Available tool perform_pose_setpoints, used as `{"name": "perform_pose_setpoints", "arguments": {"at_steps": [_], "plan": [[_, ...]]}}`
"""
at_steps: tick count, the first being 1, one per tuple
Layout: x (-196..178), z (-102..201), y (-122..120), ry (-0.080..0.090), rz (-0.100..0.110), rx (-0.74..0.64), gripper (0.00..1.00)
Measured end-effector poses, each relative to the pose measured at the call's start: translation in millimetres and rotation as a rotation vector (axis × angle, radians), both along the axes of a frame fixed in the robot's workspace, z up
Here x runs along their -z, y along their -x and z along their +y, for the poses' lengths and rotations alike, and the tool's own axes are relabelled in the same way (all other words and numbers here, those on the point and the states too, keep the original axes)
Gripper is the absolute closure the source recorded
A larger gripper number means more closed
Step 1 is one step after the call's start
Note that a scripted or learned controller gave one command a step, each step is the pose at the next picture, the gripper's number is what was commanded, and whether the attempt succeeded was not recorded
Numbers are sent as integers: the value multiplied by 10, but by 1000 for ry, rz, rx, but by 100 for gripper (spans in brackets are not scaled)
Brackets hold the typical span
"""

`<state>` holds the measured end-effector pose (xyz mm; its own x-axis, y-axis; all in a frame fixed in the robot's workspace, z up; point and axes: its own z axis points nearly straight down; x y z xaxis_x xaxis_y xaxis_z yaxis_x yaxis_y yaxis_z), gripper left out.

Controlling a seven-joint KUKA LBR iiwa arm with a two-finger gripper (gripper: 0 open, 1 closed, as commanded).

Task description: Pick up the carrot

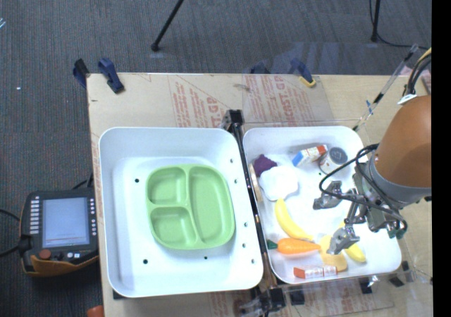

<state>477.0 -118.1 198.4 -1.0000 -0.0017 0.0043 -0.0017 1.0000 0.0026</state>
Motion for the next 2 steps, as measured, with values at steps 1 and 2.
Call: {"name": "perform_pose_setpoints", "arguments": {"at_steps": [1, 2], "plan": [[919, 368, -72, -2, 1, -99, 0], [1099, 315, -72, 1, -13, -67, 0]]}}
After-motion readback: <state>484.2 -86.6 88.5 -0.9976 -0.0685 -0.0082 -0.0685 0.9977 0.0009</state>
